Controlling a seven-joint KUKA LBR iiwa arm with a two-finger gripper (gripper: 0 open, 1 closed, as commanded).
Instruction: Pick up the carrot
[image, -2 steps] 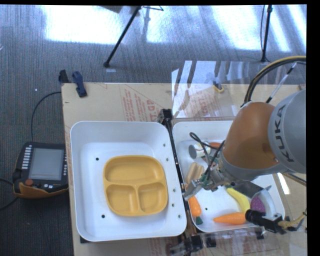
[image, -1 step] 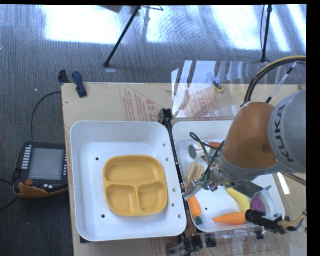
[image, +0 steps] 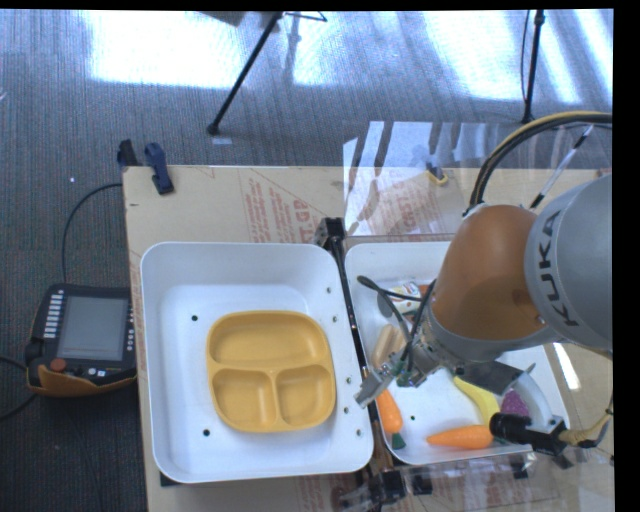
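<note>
Two shallow white bins sit side by side on the table. The left bin (image: 170, 300) holds one yellow divided plate (image: 270, 368) with three compartments, lying flat near the bin's middle. The right bin (image: 440, 455) holds the food items. There are two carrots: one small carrot (image: 389, 410) lies near that bin's left wall, toward its near edge, and a second, longer carrot (image: 460, 436) lies on its side along the near edge. One yellow banana (image: 476, 395) lies between the carrots and the arm, and one purple item (image: 516, 404) sits beside it near the right wall. One pale, bun-like piece (image: 388, 344) rests farther back by the left wall.

The arm (image: 520, 280) covers much of the right bin. Its gripper (image: 385, 378) hangs just above the small carrot, close to the bin's left wall. Whether the fingers are spread or pressed together cannot be told; nothing is seen pinched between them.
</note>
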